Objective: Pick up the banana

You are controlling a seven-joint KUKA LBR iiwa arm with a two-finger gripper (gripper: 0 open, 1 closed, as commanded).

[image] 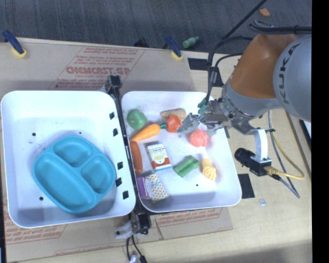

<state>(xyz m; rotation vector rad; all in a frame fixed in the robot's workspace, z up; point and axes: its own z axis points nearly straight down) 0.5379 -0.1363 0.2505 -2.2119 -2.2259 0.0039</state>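
The one yellow toy in the right bin [225,193], a short knobbly piece [209,170], lies near the front right corner; I cannot tell for sure that it is the banana. My gripper [196,124] hangs over the back right part of that bin, above a pink-red round toy [198,139] and beside a red toy [174,124]. The yellow piece lies apart from the gripper, a little nearer the front. The grey arm with its orange band [257,64] comes in from the right.
The right bin also holds a green round toy [136,118], a carrot [146,132], a tan piece [172,114], a juice box [158,155], a green cucumber [186,166] and a purple packet [152,186]. A blue divided plate [74,171] lies in the left bin [11,108].
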